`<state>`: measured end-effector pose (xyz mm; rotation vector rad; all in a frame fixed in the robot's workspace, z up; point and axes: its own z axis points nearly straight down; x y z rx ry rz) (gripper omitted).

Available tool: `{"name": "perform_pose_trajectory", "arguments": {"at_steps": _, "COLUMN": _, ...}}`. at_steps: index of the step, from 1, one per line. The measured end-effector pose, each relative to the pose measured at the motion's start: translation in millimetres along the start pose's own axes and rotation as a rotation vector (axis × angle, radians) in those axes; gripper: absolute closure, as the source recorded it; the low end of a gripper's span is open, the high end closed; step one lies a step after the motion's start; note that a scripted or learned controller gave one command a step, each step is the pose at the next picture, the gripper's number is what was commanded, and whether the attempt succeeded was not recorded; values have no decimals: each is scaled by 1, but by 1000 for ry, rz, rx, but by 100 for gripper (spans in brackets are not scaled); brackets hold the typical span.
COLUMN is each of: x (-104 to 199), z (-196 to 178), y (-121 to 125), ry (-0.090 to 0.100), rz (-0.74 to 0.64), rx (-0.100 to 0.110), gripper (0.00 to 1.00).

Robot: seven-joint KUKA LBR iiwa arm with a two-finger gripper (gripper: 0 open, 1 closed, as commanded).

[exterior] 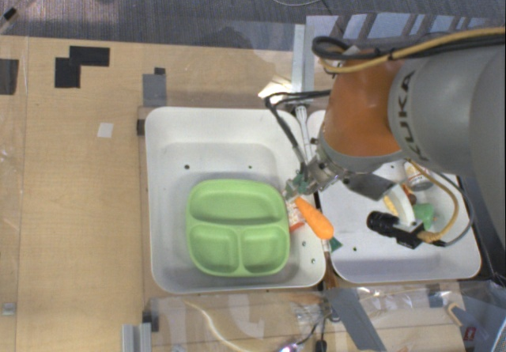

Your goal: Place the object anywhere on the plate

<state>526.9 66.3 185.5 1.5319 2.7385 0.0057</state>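
Note that the hand (303, 183) sits just above the orange carrot-shaped object (314, 220), over the divide between the two bins; whether it is wide, narrow or gripping cannot be told from the camera view. The object lies tilted across the right rim of the left bin (158, 184), just beside the green plate (237, 225) but not on it.

Expect these risks. If the grip is weak or absent, the object may stay on the rim or roll into the right bin (443, 263). A release made here drops it beside the plate rather than onto it. Its rounded shape may also let it roll off the plate's edge.

Observe the arm (395, 117) reaching in from the right, wrist angled down and leftward over the right bin on the desk (71, 208).
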Motion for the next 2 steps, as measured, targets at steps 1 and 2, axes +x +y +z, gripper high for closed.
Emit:
{"name": "perform_pose_trajectory", "arguments": {"at_steps": 1, "x": 0, "z": 0, "y": 0, "ry": 0, "rz": 0, "rx": 0, "gripper": 0}}
{"name": "perform_pose_trajectory", "arguments": {"at_steps": 2, "x": 10, "z": -9, "y": 53, "ry": 0, "rz": -25, "rx": 0, "gripper": 0}}
